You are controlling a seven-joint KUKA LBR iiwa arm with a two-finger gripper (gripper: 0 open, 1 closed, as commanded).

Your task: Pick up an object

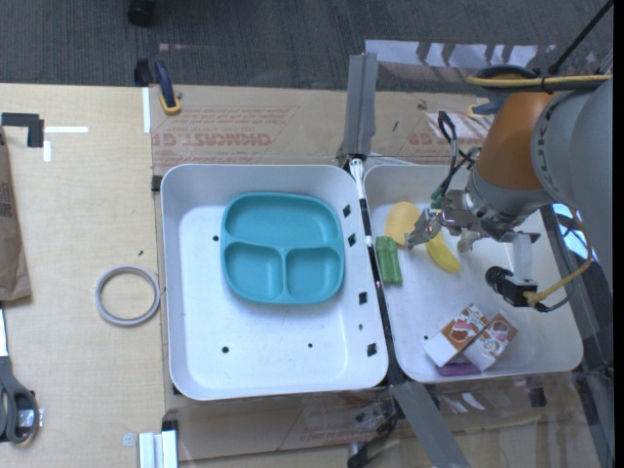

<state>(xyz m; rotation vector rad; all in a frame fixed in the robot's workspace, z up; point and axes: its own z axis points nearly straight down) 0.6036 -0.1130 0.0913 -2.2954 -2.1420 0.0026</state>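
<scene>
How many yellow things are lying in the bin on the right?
2: a rounded pale yellow piece near the bin's upper left, and a yellow banana-shaped piece just right of it, under the pincer. The arm could hide more.

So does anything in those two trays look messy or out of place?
Nothing stands out. The teal plate lies flat in the left bin; a banana, green stick and small carton lie loose in the right bin.
</scene>
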